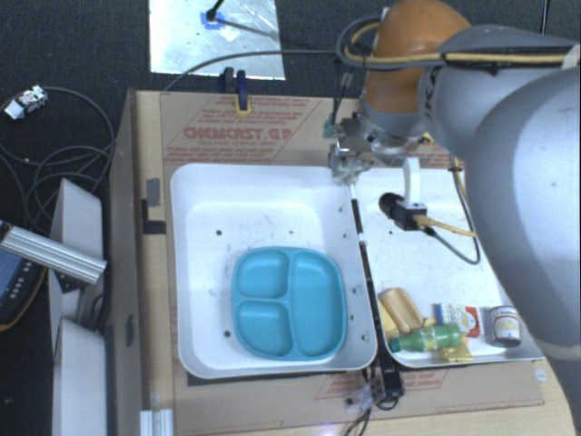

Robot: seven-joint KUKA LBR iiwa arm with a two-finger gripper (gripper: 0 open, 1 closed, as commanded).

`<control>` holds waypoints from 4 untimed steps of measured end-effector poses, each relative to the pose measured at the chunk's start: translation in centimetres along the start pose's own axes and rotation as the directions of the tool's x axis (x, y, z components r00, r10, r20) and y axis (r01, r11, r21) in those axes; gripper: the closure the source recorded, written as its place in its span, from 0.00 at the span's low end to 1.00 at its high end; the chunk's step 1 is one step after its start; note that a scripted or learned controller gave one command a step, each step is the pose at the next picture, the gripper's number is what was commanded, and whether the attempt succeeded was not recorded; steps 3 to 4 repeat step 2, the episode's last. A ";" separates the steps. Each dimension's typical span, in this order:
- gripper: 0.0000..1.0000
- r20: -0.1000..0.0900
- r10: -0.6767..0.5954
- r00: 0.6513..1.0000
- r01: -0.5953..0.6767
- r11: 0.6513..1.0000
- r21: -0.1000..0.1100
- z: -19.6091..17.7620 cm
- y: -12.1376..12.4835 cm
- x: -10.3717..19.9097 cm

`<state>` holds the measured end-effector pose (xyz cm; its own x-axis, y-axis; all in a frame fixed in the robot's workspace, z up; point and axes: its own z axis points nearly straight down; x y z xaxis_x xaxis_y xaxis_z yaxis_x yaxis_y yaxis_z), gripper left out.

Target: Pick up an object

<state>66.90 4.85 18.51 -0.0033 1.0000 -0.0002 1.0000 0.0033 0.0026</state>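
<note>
Grey arm with orange band [413, 25] reaches in from the right. Gripper [345, 166] sits over the far end of the divider between the two shallow white bins; can't tell its state or whether it has hold of anything.

Left bin [204, 207]: light-blue three-compartment plastic tray [289, 302], near side.

Right bin [427, 262], near edge: tan cylinder [399, 310], green plastic bottle [427, 338] lying on its side, small red-and-white carton [454, 317], small metal can [504, 325]. All well apart from the gripper.
</note>
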 end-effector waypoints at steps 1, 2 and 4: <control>1.00 -0.001 -0.001 1.000 0.001 1.000 0.003 0.1 -1.6 2.6; 1.00 0.000 0.002 1.000 -0.002 1.000 0.001 0.0 -2.2 1.1; 1.00 0.000 0.002 1.000 -0.002 1.000 0.001 0.0 -2.2 1.1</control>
